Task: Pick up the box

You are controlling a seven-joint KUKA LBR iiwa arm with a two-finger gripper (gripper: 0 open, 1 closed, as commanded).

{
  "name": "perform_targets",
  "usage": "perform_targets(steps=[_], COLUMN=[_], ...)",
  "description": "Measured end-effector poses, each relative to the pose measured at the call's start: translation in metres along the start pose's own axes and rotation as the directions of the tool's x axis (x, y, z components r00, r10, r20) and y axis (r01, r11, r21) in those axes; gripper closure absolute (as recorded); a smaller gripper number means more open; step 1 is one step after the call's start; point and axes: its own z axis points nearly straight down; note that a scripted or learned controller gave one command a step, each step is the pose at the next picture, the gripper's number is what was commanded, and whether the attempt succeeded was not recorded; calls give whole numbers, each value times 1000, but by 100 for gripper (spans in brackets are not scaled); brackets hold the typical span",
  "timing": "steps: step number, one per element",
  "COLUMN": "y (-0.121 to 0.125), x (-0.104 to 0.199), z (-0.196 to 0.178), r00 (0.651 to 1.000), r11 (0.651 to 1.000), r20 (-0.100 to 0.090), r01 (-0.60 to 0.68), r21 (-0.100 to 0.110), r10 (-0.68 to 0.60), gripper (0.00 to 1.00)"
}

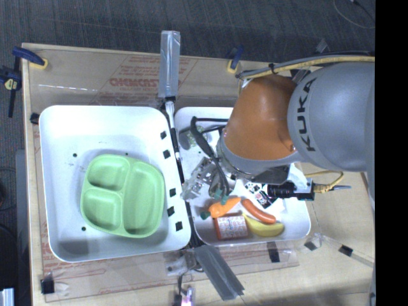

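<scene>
From above, the bench carries two white bins side by side, and the green plate (123, 196) makes a handy landmark. This plate has three compartments and lies flat in the left bin (57, 171), filling much of its floor.

To the right of the plate, across the divider, sits the right bin (299, 225). The grey arm (331, 116) with its orange band (261, 123) hangs over most of that bin and hides its upper half. The gripper (204, 182) reaches down just right of the plate's right edge, close to the wall between the bins. Whether it is spread or pressed together cannot be told from this angle, and nothing can be seen pinched in it.

The box (231, 227), small, reddish-brown with a pale label, lies flat near the front wall of the right bin, right of the plate and a little lower than its centre. An orange carrot (224, 206) with a green tip lies just above the box. A yellow banana (266, 228) touches the box's right side, and a red sausage-shaped piece (258, 211) rests above the banana.
</scene>
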Motion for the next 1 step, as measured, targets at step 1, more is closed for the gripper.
perform_targets(steps=[1], y=[-42], x=[-21], z=[54], r00=[989], r11=[989], r20=[9], r01=[146], r21=[1], r10=[-146], gripper=[100])
